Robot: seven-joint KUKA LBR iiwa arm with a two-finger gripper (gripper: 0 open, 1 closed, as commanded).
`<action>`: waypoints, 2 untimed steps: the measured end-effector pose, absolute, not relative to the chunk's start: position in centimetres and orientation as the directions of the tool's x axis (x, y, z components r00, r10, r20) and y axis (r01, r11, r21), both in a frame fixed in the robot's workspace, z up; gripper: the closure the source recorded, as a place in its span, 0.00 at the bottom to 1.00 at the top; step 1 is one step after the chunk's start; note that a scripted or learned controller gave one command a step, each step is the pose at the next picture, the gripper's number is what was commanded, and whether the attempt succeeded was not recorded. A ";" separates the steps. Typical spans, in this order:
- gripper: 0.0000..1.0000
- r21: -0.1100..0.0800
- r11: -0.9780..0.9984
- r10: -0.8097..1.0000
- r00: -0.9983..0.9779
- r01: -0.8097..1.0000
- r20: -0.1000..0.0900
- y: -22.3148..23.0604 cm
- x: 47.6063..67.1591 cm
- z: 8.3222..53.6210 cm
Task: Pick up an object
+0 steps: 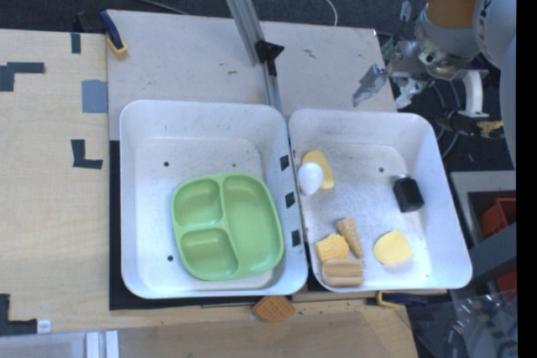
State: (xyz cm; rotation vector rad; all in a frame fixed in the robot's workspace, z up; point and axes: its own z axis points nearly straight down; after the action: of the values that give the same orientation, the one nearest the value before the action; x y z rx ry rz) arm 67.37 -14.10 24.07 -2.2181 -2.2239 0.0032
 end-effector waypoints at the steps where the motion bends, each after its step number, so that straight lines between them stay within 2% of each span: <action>1: 0.00 -0.002 0.002 1.000 -0.002 1.000 -0.001 -14.1 67.4 24.1; 2: 0.00 -0.005 0.003 1.000 -0.003 1.000 -0.001 -13.8 67.3 19.7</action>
State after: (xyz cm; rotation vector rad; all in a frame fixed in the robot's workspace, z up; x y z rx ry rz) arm 67.28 -13.77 19.70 -2.2162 -2.2225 0.0068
